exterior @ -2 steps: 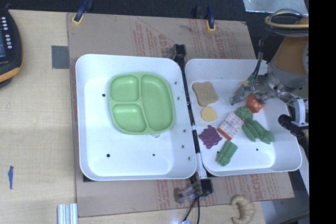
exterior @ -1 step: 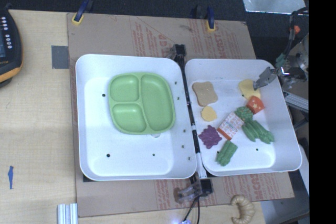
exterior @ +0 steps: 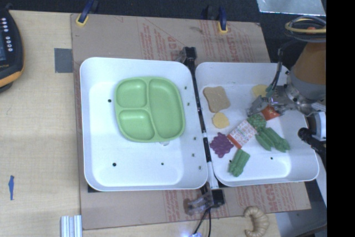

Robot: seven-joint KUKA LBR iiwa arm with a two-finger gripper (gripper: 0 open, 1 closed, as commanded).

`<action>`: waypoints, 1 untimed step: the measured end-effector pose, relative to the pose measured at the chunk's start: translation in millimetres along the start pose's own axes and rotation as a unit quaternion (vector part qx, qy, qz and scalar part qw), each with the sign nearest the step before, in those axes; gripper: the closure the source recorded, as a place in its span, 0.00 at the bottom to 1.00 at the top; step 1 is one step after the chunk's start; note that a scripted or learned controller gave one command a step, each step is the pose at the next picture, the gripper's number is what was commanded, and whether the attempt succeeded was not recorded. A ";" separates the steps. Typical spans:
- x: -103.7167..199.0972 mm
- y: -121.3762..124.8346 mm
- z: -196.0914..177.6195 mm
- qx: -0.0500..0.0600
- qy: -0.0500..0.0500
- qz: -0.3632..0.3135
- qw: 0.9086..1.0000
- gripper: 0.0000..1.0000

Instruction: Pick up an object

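Gripper (exterior: 260, 106) low over right bin (exterior: 299, 172), near its right edge, above green toy (exterior: 257, 121), finger state unclear

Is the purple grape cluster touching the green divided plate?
Apart. The camera view shows the purple grape cluster in the right bin and the green divided plate in the left bin, bin rims between them.

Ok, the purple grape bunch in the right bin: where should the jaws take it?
Take the grape bunch across its middle, straight down from above. It lies flat and lumpy, with bare bin floor on its left and lower sides; the red-white packet crowds its upper right, so probably set the jaws away from that corner.
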State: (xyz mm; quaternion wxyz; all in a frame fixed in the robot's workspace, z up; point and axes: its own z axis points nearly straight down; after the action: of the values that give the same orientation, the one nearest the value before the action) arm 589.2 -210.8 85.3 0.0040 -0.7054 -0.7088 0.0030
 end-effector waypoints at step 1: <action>-1.7 0.8 -17.3 -0.002 -0.001 0.000 1.000 1.00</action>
State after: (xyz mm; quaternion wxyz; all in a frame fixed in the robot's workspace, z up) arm 590.3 -212.5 102.5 0.0013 -0.7054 -0.7089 0.0022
